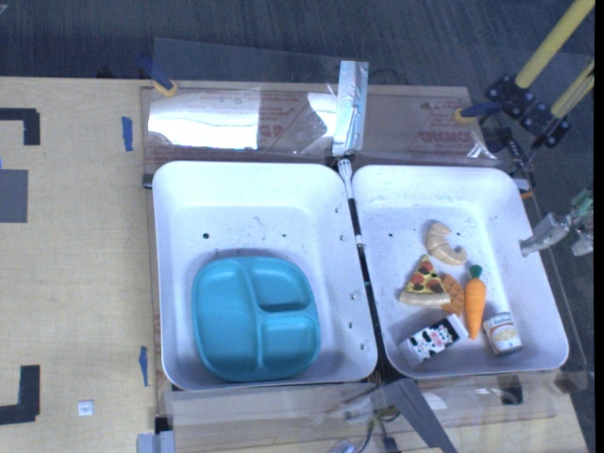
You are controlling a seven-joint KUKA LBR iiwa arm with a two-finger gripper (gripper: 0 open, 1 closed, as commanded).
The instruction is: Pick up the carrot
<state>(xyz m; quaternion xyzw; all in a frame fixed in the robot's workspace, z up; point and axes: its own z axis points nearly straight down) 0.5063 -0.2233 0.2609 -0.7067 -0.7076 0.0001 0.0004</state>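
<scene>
I take the carrot (475,305) as my landmark. It lies in the right bin (396,196), toward the near right part of the floor, orange body running toward the near rim and green top pointing away from it. Nothing is lifted yet; it rests flat on the white plastic.

Things crowd it — probably just tipped in together. A pizza slice (427,283) lies just left of the carrot, crust edge touching or nearly touching its side; I cannot tell which. Beyond the carrot's green end sits a croissant (444,242). On the near side to the left is a small black-and-white carton (434,339), and just right of the carrot's tip a little can (502,332) lies close beside it.

My gripper (552,234) hangs at the right rim of the bin, beyond and to the right of the carrot, well apart from it. It is small and pale against the edge, so I cannot tell how it is set. It grasps nothing that I can see.

Far left of the carrot, the other bin (189,196) carries a blue divided plate (255,317) — no part of this job.

I judge the tight spot to be the can and the pizza flanking the carrot.
</scene>
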